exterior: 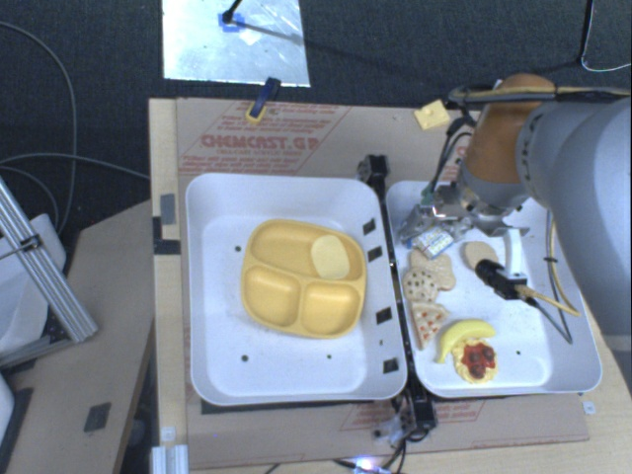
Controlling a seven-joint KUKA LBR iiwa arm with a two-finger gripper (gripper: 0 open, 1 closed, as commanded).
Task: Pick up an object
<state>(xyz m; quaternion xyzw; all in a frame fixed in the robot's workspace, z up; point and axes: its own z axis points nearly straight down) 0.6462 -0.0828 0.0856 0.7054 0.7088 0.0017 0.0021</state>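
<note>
Well to the left of the pincer, across the divider, a shallow white left bin (212, 294) holds a yellow three-compartment plastic plate (272, 294). A pale yellow round disc (331, 257) lies in the plate's upper right compartment, the one closest to the pincer.

The pincer (432, 227) hangs over the upper left part of the shallow white right bin (553, 363), near the divider. Whether it is open or closed cannot be told from this angle, and nothing is seen in its hold.

Just below the pincer lies a tan speckled cracker (423, 284), touching a second plain tan cracker (441, 268) that sits a little closer to the pincer. Further below comes a speckled pizza-like wedge (429, 322). To the lower right of the pincer, a small yellow banana (459, 336) curves beside a round piece with red topping (477, 360). A tan oval biscuit (480, 255) lies to the right of the pincer, slightly lower.

The grey arm (583, 176) reaches in from the right, its orange band (499, 141) above the wrist, with the wrist angled down and leftward toward the bin.
</note>
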